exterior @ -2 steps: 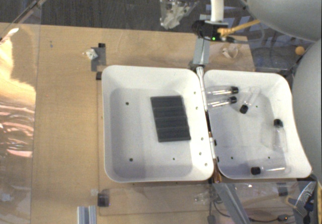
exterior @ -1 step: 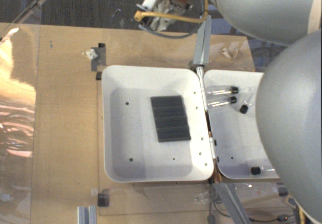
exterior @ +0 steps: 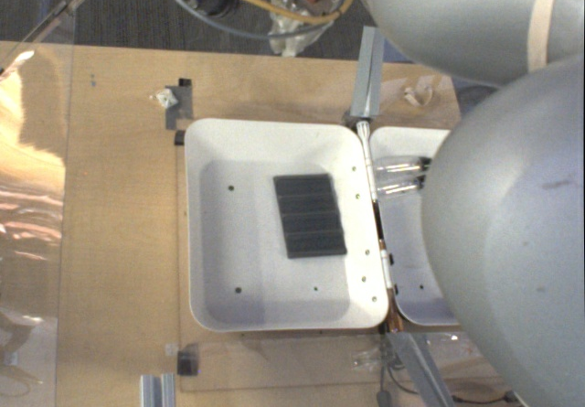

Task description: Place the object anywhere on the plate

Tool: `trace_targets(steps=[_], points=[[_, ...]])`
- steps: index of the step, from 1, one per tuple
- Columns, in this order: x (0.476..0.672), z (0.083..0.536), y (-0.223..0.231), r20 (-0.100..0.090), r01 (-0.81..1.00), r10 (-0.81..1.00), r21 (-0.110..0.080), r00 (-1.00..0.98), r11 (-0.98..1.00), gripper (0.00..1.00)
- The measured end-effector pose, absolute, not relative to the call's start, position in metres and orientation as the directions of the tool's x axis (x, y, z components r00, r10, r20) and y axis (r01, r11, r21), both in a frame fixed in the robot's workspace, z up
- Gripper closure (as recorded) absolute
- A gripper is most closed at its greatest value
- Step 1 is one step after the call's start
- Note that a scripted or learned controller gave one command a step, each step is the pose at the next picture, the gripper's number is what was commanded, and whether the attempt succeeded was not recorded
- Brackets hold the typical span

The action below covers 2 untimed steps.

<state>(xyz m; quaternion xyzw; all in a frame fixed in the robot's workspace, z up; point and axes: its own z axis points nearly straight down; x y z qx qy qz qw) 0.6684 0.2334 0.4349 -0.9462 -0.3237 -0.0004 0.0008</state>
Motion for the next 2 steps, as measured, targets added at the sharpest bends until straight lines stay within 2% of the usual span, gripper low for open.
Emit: trace_targets(steps=[1, 2], points=[[0.6525, 0.4352, 0.2335, 0.002, 0.298, 0.298, -0.001, 0.954, -0.954, 1.0], [0.6524, 0.4351, 0.2337, 0.001, 0.298, 0.298, 0.0, 0.954, -0.954, 0.0]])
